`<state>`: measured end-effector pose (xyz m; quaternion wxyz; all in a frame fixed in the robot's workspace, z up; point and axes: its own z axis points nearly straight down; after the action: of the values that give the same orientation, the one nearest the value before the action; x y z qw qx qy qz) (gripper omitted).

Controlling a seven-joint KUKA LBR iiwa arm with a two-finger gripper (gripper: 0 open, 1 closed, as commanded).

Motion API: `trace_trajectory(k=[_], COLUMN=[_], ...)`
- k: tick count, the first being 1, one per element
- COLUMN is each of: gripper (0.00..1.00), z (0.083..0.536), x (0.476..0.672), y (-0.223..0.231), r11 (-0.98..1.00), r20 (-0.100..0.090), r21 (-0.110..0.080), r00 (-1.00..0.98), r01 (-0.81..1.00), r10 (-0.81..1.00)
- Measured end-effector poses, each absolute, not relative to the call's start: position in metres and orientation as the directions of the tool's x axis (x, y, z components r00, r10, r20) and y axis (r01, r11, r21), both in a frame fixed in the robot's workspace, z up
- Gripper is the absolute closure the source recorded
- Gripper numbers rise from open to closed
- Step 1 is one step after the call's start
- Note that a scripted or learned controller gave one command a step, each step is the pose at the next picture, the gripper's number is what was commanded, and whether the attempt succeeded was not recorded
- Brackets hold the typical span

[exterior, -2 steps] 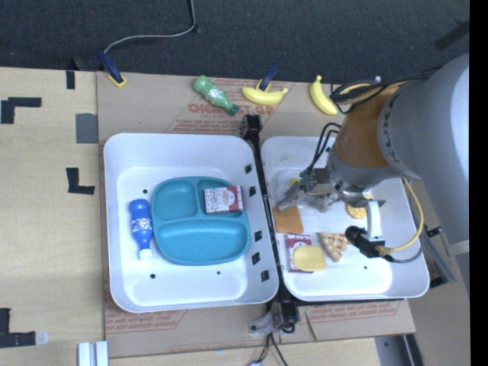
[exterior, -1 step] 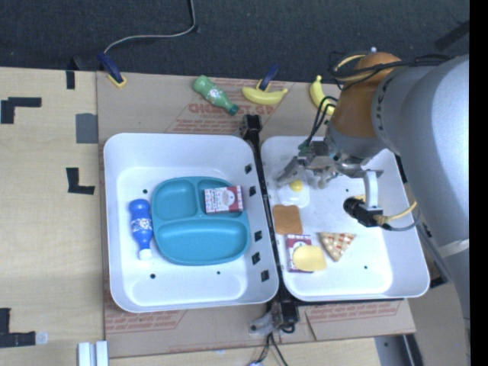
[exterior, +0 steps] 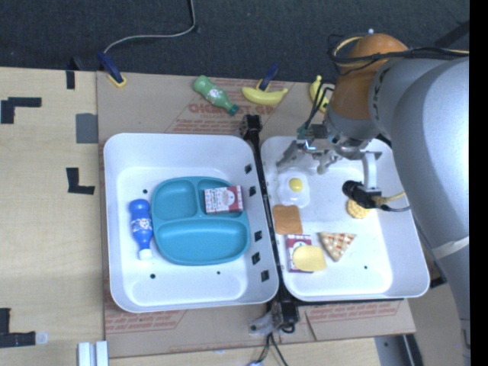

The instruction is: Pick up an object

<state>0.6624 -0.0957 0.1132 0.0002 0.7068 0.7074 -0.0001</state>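
Claw (exterior: 309, 158) hangs low over the far part of the right bin (exterior: 381, 277), its thin metal fingers spread apart with nothing between them. Just beneath and a little nearer lies a fried egg (exterior: 293, 188), close to the fingertips but apart from them. Next to the egg, toward the near side, sits a slice of toast (exterior: 287, 219), and nearer still a small red card with a yellow chip (exterior: 308, 258) on it. A pizza slice (exterior: 336, 243) lies just right of that. A yellow waffle piece (exterior: 357, 208) rests near the right wall, partly under a black part of the arm.

Left bin (exterior: 122, 277) holds a blue tray (exterior: 200, 221) with a small red-and-white carton (exterior: 223, 200) in its far right compartment, and a blue bottle (exterior: 140, 227) lying just left of the tray. Beyond the bins, on the table (exterior: 46, 204), lie a green bottle (exterior: 214, 94) and a banana (exterior: 264, 94).
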Motion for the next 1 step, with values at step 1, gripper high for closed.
trace_trajectory(k=[1], gripper=[0.0], z=[0.0856], x=[0.6535], y=[-0.095], r11=[0.002], r20=[-0.001], r21=[0.001], r00=[-0.002], r01=[1.0], r10=[1.0])
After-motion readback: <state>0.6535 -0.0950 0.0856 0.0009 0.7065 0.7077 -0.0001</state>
